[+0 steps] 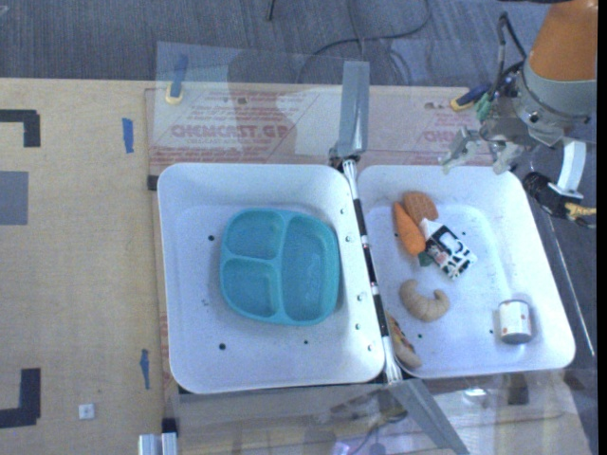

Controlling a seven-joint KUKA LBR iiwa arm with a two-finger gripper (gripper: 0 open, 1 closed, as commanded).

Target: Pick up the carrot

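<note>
The carrot [410, 230] is a short orange piece lying in the right bin [545, 282], near its far left part and close to the divider. A brownish-orange rounded item [421, 204] touches its far end. My gripper [477, 155] hangs over the far rim of the right bin, up and to the right of the carrot and well apart from it. Its two fingers are spread, so it is open with nothing between them.
A black-and-white cube [449, 252] lies just right of the carrot. A tan curved piece [425, 301], a white cylinder [514, 321] and a small brown item [407, 345] share the right bin. A blue divided plate [281, 265] sits in the left bin [190, 207].
</note>
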